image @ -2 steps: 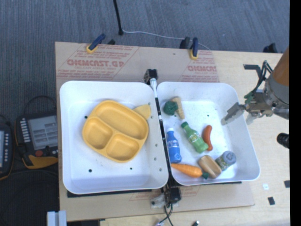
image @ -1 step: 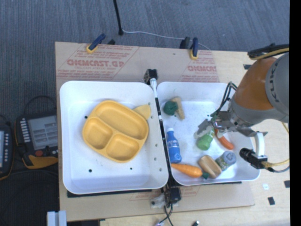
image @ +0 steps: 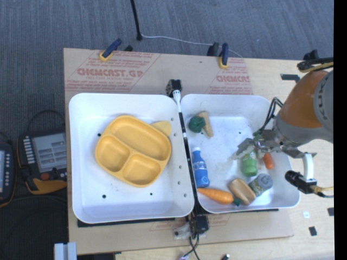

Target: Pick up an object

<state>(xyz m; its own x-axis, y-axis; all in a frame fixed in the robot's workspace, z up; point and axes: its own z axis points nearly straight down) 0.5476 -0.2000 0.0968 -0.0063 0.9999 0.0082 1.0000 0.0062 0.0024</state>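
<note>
The arm comes in from three o'clock, its orange band above the right bin (image: 227,104), and the gripper (image: 250,148) sits low at about four o'clock in that bin. Whether it is apart or together I cannot tell; it hovers at or just above a green toy (image: 249,166), with a small orange piece (image: 268,160) just beside it. Toward five o'clock lie a grey can (image: 262,183) and a hot-dog bun (image: 241,190), touching or nearly so. A carrot (image: 216,195) lies along the six o'clock wall, and a blue bottle (image: 199,168) stands along the nine o'clock wall. At eleven o'clock a green broccoli-like piece (image: 196,124) rests beside a tan wedge (image: 205,123). The left bin (image: 87,194) holds a yellow divided plate (image: 133,149).
</note>
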